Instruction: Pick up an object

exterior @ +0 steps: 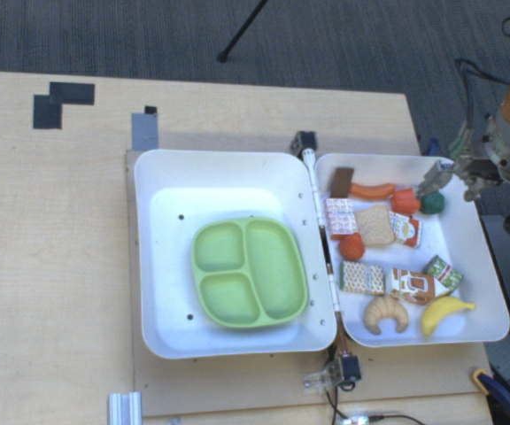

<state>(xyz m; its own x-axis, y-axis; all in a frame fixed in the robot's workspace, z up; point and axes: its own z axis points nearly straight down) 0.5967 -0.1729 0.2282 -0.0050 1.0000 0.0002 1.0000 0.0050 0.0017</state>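
My pincer (444, 177) hovered over the green ball (432, 204); its grip I couldn't tell, and nothing was picked yet.

Pale wood counter (51, 264) fills lower left, black tape patches (60, 103) near its far edge. Beyond it, dark grey carpet floor (149, 20), thin black pole (251, 18) slanting across. Light even, soft, without hard shadows.

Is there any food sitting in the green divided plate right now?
No, the green divided plate in the left bin has nothing in its three compartments; the banana and croissant lie in the right bin.
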